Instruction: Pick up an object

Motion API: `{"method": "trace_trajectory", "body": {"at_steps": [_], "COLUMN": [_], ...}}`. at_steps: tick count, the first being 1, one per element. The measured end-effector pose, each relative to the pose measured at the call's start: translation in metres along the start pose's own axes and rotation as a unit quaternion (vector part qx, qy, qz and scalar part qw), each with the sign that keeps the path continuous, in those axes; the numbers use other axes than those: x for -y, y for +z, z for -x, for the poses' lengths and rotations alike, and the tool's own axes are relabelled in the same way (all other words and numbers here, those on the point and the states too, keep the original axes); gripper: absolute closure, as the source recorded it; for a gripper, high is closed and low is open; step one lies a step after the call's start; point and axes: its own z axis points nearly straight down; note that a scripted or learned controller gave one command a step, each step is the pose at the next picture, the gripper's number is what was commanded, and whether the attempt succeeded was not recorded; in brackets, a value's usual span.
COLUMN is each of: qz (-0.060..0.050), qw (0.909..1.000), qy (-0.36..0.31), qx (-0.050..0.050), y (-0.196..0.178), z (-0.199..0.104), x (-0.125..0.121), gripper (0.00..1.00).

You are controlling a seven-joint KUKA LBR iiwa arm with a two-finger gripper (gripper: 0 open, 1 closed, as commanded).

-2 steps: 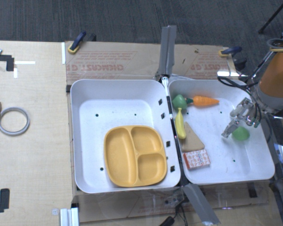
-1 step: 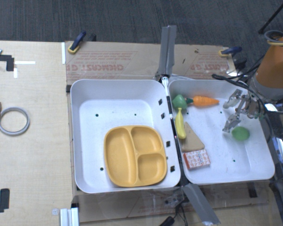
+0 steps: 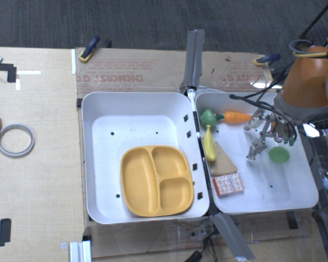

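Two bins (image 3: pixel 98 162): white, shallow plastic, mid-frame on the table.
Left bin: yellow three-part plate (image 3: pixel 156 180).
Right bin: banana (image 3: pixel 209 144), orange carrot (image 3: pixel 236 117), round green ball (image 3: pixel 279 155).
Pincer (image 3: pixel 258 146): metal, fingers narrowly apart, holding nothing, beside the ball.

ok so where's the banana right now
In the camera view, the banana lies in the right bin against its left wall, just below the green pepper and beside the brown wedge, well left of the gripper.
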Motion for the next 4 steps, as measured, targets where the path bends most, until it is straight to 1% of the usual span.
{"method": "trace_trajectory", "body": {"at_steps": [1,2,3,4], "qz": [0.0,0.0,0.001,0.001], "qw": [0.9797,0.9797,0.9536,0.9543], "qy": [-0.2,-0.2,-0.301,-0.299], "qx": [0.002,0.002,0.001,0.006], "y": [-0.134,-0.134,-0.03,-0.043], "z": [0.043,0.043,0.055,0.057], "x": [0.002,0.002,0.034,0.034], "gripper": [0.0,0.0,0.0,1.0]}}
